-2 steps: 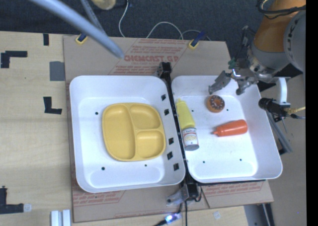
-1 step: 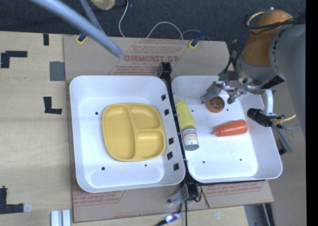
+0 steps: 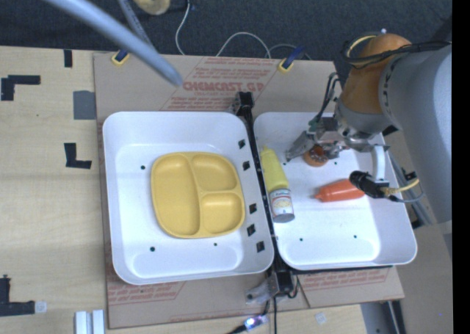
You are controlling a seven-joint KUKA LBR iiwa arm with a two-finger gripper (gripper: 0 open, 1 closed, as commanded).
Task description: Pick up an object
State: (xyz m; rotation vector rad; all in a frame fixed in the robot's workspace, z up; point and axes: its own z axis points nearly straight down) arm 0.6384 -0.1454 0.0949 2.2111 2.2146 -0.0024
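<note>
In the right bin (image 3: 345,248), a yellow bottle (image 3: 273,178) with a white cap lies along the left wall. An orange carrot-shaped object (image 3: 339,191) lies near the bin's middle right. A small round brown-orange object (image 3: 317,155) sits toward the back of that bin. My gripper (image 3: 317,143) reaches down from the right and sits right over this small object, partly hiding it. Whether it touches the object is unclear.
The left bin (image 3: 125,200) holds a yellow divided plate (image 3: 197,194). The arm's grey body and orange band (image 3: 371,75) cover the right bin's back right corner. A black cable part (image 3: 367,182) hangs just right of the carrot-shaped object. A grey pole (image 3: 95,13) crosses the top left.
</note>
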